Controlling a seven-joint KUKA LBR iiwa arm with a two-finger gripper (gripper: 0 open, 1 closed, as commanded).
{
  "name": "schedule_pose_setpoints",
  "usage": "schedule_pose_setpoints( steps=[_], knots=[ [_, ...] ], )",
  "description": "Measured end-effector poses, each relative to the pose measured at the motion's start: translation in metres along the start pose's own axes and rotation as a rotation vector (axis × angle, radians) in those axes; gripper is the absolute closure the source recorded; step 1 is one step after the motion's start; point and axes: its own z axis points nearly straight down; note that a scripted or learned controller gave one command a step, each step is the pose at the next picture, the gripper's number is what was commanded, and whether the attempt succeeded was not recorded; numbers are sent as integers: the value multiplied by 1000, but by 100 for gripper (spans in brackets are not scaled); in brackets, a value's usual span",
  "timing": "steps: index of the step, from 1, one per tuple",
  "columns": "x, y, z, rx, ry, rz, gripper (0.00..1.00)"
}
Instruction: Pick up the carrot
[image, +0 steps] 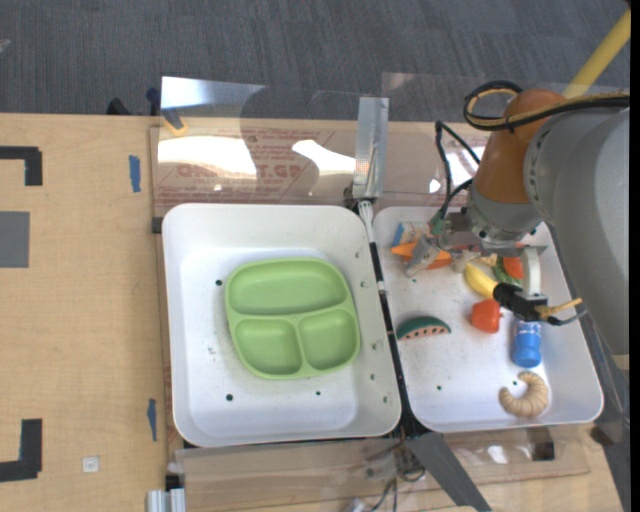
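The small orange tapered carrot (418, 256) lies at the far left of the right white bin (570, 400), near the divider, partly covered by the metal 2-finger gripper (447, 238), which sits right on it. Whether the carrot lies between the fingers is hard to make out, and I cannot tell how wide they stand. The grey arm (560, 170) hides the bin's far corner. Nearby lie a yellow banana (480, 279), a watermelon slice (423, 327) and a blue bottle (526, 343). The left bin holds a green 3-compartment plate (292, 317).
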Motion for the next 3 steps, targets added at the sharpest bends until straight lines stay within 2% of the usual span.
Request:
schedule_pose_setpoints(
  steps=[1, 2, 3],
  knots=[
    [3, 10, 1, 61, 11, 456, 0],
    [1, 14, -10, 38, 4, 459, 100],
    [2, 14, -10, 37, 5, 458, 0]
  ],
)
